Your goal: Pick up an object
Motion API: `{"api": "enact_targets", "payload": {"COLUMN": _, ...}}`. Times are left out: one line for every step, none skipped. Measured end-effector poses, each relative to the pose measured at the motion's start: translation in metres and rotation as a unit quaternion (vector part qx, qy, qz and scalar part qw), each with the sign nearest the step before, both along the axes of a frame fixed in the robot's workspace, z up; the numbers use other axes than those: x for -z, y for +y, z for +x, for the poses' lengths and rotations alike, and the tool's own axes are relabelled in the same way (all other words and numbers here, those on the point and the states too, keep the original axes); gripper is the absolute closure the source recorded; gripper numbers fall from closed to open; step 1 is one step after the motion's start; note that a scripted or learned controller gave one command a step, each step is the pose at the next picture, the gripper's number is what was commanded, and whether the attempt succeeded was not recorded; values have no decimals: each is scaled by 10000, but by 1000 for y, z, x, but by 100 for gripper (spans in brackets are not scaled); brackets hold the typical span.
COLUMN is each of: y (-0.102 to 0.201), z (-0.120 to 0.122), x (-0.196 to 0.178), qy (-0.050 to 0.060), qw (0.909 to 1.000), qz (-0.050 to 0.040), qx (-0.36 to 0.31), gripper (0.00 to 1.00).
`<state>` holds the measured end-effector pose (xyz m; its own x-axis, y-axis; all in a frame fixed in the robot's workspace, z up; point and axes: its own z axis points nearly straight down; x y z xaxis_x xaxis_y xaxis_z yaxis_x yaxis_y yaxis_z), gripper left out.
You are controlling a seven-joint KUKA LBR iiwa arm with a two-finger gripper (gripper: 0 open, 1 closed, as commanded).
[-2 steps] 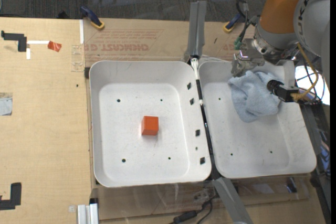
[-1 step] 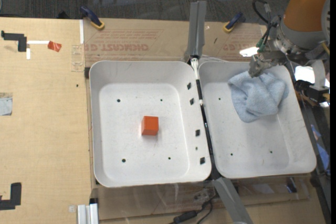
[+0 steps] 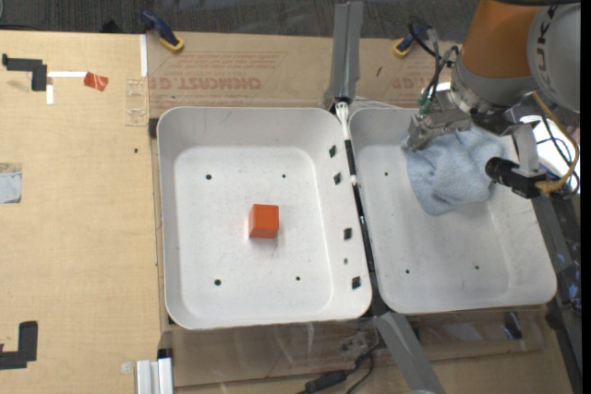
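Note:
A small red-orange block (image 3: 264, 221) lies near the middle of the left white bin (image 3: 185, 198). A crumpled pale blue cloth (image 3: 452, 171) sits in the upper part of the right bin (image 3: 462, 281). My gripper (image 3: 423, 134) hangs from the grey arm with the orange band (image 3: 508, 14) and is down at the cloth's upper left edge. The fingers are hard to make out against the fabric, and I cannot tell whether any cloth is between them.
A grey metal divider (image 3: 346, 60) runs between the bins. Brown cardboard (image 3: 249, 74) lies behind them, with clamps at its far corners. A light wooden board (image 3: 65, 198) covers the bench on the left. Cables hang beside the wrist.

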<state>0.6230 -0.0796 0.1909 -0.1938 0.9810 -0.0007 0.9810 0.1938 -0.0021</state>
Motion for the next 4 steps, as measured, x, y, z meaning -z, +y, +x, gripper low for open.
{"api": "enact_targets", "payload": {"y": 49, "z": 10, "x": 0, "qy": -6, "qw": 9884, "qz": 0, "qx": 1521, "gripper": 100}}
{"api": "enact_targets", "payload": {"y": -27, "z": 35, "x": 66, "qy": 0, "qw": 9906, "qz": -8, "qx": 1370, "gripper": 100}}
{"api": "enact_targets", "payload": {"y": -45, "z": 36, "x": 37, "qy": -21, "qw": 9979, "qz": -8, "qx": 643, "gripper": 100}}
{"api": "enact_targets", "payload": {"y": 4, "z": 36, "x": -1, "qy": -16, "qw": 9942, "qz": -2, "qx": 1077, "gripper": 100}}
